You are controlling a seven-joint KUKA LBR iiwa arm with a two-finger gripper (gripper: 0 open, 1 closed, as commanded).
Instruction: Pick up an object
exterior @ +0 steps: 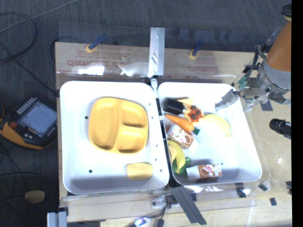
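The gripper point(226, 102) hangs at the top right corner of the right bin point(246, 148), its grey fingers angled down and left toward the clutter; whether they stand wide or narrow, I cannot tell from this angle, and nothing shows between them. Behind it, the arm point(280, 56) comes in from the right, orange band showing above the wrist.

Just left and below the gripper lies a pale yellow slice point(215, 124). Beside that, a carrot point(181, 122) slants across the bin, with a black block point(174, 107) above it and a small red-orange piece point(194, 112) near the block's right end. Below the carrot sits a white packet point(182, 137), then a banana point(177, 156) along the left wall, and a white carton point(204, 171) at the bottom.

Over in the left bin point(75, 141), a yellow tray point(118, 124) lies in the middle, and a yellow sponge point(139, 170) rests below it, apart from it.
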